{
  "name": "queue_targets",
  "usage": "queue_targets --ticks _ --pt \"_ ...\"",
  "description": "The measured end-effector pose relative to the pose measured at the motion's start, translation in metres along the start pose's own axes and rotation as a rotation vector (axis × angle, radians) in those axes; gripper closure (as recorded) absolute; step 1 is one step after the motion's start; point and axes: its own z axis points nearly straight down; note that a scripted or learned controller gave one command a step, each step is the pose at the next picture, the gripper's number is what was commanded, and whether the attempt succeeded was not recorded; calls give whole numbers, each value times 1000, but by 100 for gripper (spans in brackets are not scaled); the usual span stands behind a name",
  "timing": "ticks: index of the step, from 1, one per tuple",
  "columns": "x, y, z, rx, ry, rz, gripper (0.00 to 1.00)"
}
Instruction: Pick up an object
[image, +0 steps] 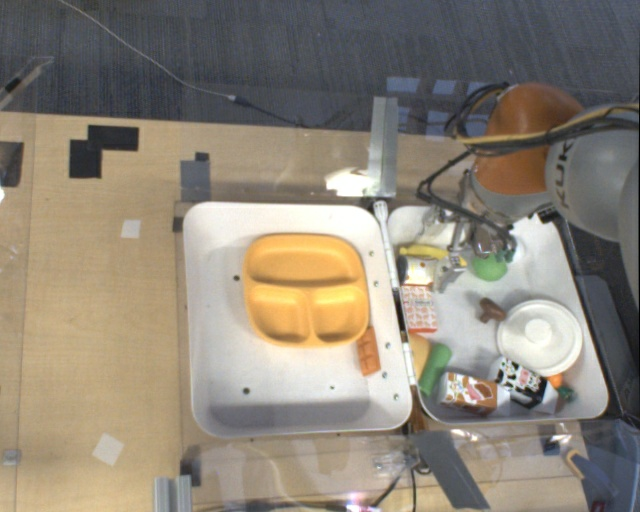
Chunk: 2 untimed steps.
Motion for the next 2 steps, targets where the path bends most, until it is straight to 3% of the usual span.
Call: queue_targets --ticks 1,2 --pt "15 -30 -54 0 -9 -59 0" --pt "36 -32 -21 -2 -9 -28 0"
